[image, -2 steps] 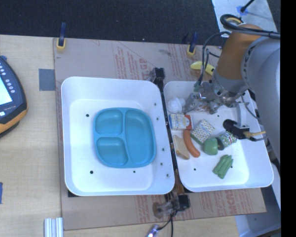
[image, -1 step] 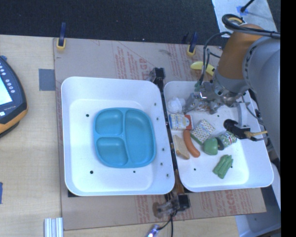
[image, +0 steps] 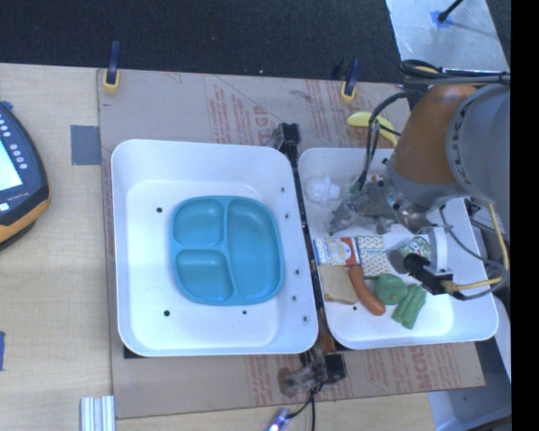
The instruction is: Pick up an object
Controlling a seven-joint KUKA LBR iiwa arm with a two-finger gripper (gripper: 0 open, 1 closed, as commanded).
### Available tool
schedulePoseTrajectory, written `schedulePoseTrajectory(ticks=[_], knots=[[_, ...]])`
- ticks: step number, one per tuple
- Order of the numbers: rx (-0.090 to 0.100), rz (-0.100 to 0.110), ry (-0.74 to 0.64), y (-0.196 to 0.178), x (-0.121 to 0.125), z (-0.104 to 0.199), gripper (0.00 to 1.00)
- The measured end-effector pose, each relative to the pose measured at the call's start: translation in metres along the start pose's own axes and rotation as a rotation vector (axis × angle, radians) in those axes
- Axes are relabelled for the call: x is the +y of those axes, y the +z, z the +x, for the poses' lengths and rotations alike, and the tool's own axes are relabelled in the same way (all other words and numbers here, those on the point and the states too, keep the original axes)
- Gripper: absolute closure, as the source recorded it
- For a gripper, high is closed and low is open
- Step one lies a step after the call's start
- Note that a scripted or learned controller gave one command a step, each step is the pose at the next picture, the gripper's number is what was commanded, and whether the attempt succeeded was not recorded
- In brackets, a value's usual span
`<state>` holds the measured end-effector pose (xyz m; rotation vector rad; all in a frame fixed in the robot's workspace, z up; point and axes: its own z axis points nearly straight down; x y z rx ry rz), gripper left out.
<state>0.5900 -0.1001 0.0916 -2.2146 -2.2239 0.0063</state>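
Reaching in from the right, grey KUKA arm (image: 458,142) bent down over the right bin (image: 472,330), gripper (image: 355,212) low above that bin's back half. Hidden under the wrist and its cables, so impossible to tell how wide it stands or whether anything is in it; looks empty-handed, but only as a guess

Crowded into the right bin, all the candidates: a white crumpled wad (image: 322,188) in the back left corner, just beside the gripper; a flat red-and-white packet (image: 334,251) and a patterned packet (image: 370,252) side by side near the middle; a brown slab (image: 339,284) under an orange carrot-like piece (image: 369,297); two green toy vegetables (image: 401,298) touching each other near the front

Over in the left bin (image: 126,241), well apart from the arm, only a blue divided plate (image: 226,250) lying flat

Judging by looks, all light. Probably soft and crushable, the wad: easy to pinch anywhere across its bulk, and nearest. Thin and likely slick, the packets, lying flat on the floor with no edge to get under, so poor choices. Firm and rounded, the carrot piece and green vegetables: best taken across the narrow middle, at right angles to the long axis, though likely to roll or nudge neighbours, being packed so close
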Motion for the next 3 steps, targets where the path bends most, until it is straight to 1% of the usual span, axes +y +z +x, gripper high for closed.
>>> schedulePoseTrajectory(ticks=[1, 2, 3], knots=[[0.000, -0.001, 0.001, 0.000, -0.032, -0.046, 0.00], [-0.001, 0.001, -0.004, -0.010, -0.031, -0.047, 1.00], [0.001, -0.003, -0.002, -0.101, -0.028, 0.044, 1.00]])
